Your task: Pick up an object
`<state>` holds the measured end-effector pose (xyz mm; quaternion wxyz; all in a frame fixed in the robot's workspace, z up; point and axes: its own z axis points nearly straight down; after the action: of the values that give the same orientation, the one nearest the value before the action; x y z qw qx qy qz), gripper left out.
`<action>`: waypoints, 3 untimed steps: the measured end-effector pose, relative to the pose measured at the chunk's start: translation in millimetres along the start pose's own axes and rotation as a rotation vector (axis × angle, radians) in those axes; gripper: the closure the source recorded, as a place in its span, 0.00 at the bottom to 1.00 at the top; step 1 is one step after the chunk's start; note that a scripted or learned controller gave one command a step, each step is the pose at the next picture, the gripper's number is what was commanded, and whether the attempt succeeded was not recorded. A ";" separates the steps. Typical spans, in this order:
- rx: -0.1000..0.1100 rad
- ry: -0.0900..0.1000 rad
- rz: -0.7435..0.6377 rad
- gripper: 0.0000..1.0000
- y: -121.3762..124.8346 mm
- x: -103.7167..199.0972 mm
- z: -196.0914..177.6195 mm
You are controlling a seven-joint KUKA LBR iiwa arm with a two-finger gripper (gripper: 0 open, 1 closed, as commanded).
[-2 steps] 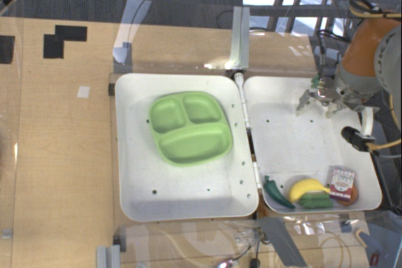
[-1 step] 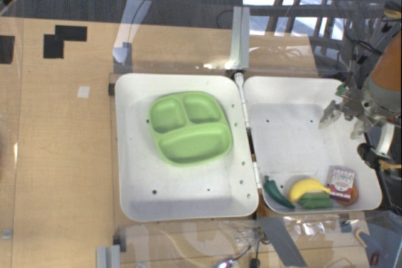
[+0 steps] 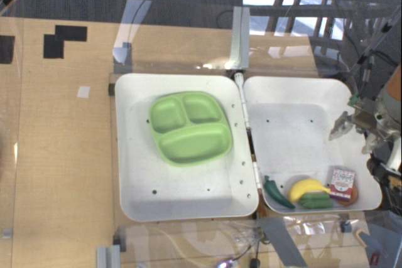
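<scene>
1. Pincer (image 3: 353,128) sits at the right edge of the right bin (image 3: 295,97), above its floor, near the bin's right wall. Fingers (image 3: 341,125) look spread, nothing between them: released.
2. Arm comes in from the right; orange band (image 3: 396,86) shows at the frame edge.
3. Objects are bunched in the right bin's near right corner, well apart from the pincer: banana (image 3: 307,187), dark green pepper-like item (image 3: 277,193) to its left, green block (image 3: 316,200) touching the banana's lower side, small red-and-white box (image 3: 342,181) to the right with something red (image 3: 350,196) under it.
4. Can't tell what the red thing is; mostly hidden.
5. Left bin (image 3: 135,198) holds a green divided plate (image 3: 190,127), three compartments, lying flat and slightly rotated, about mid-bin.
6. Both bins sit side by side on the desk (image 3: 56,147), touching along the middle divider.
</scene>
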<state>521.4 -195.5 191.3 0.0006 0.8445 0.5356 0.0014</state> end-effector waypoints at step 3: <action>-0.021 0.004 -0.349 1.00 42.3 17.5 87.0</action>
<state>567.4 -197.6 104.5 0.0087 0.7386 0.6740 0.0084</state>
